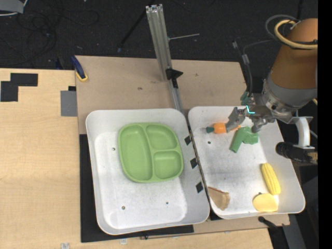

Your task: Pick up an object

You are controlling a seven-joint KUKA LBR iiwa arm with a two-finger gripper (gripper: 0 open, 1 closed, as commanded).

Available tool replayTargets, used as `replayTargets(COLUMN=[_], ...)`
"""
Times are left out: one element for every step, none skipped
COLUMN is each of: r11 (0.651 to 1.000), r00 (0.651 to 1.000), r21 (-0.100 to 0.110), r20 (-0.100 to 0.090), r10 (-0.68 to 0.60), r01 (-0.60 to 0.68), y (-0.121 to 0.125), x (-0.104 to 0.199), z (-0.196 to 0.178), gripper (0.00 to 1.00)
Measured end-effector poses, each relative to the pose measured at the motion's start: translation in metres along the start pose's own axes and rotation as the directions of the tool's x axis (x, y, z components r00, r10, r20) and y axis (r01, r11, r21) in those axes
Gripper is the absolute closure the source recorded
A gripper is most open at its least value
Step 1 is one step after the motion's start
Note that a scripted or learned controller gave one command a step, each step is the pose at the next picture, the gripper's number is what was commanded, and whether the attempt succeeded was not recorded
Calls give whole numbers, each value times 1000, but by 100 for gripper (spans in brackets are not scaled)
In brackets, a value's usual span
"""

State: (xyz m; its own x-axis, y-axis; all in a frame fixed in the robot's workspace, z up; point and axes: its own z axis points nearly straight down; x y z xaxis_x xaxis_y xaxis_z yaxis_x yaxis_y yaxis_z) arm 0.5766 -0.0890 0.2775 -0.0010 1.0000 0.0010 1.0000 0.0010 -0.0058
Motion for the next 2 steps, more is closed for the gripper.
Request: replayTargets(r11=[1000,1000], r00=[1000,1000], r21=[-3,0], r20=[0,0], r10=[0,1], r01=[0,-1], y=[1,7], x=[0,-3], z=[-1,59], gripper=[0,0])
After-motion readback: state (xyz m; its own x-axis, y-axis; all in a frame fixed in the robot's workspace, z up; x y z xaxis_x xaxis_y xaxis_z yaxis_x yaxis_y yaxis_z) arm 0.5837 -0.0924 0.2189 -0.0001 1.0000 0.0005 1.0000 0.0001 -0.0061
